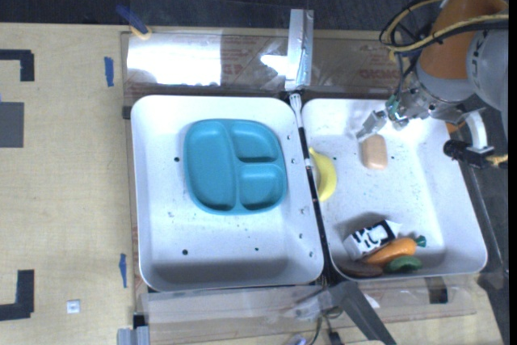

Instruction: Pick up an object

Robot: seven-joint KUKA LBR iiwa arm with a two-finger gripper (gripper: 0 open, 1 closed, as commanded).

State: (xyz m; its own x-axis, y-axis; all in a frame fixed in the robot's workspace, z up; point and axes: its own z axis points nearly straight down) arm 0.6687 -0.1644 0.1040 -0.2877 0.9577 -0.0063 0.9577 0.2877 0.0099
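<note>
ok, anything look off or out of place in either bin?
Mostly no. The yellow banana lies jammed against the divider wall of the right bin, and the black-and-white item and carrot are piled together in its near corner.

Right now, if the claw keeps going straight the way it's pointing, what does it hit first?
Probably the small tan rounded block in the right white bin: the claw points down and left, just above it. Depth is unclear, so it could meet the bin floor beside it.
</note>
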